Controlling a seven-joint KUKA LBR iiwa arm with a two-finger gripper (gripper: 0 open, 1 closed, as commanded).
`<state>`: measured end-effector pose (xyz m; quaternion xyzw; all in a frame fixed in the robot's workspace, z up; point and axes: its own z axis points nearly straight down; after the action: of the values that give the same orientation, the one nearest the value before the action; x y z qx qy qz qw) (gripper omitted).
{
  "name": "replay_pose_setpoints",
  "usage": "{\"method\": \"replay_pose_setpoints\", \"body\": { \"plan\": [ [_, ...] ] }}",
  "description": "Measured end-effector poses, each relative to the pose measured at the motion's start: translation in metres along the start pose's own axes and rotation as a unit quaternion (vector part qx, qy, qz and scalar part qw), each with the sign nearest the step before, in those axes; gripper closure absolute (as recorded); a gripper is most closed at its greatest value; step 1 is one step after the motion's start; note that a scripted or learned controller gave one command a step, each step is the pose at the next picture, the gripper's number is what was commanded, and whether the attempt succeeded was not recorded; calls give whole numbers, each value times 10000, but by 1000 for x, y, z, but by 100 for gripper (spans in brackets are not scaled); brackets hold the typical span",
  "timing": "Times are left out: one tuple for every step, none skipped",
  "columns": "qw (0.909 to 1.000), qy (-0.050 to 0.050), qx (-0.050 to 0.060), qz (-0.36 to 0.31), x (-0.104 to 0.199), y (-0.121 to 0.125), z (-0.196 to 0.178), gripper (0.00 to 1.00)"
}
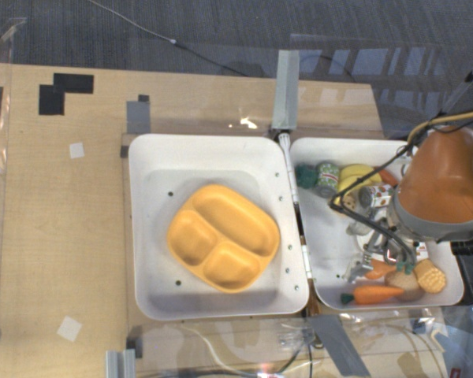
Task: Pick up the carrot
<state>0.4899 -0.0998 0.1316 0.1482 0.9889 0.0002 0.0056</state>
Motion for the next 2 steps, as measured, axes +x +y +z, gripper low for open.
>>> {"method": "replay_pose_setpoints", "body": {
  "plan": [
    [9999,-20,-1,98,-1,2,42,0],
    [10000,-67,-13,65,-4,4,29,100]
  ]
}}
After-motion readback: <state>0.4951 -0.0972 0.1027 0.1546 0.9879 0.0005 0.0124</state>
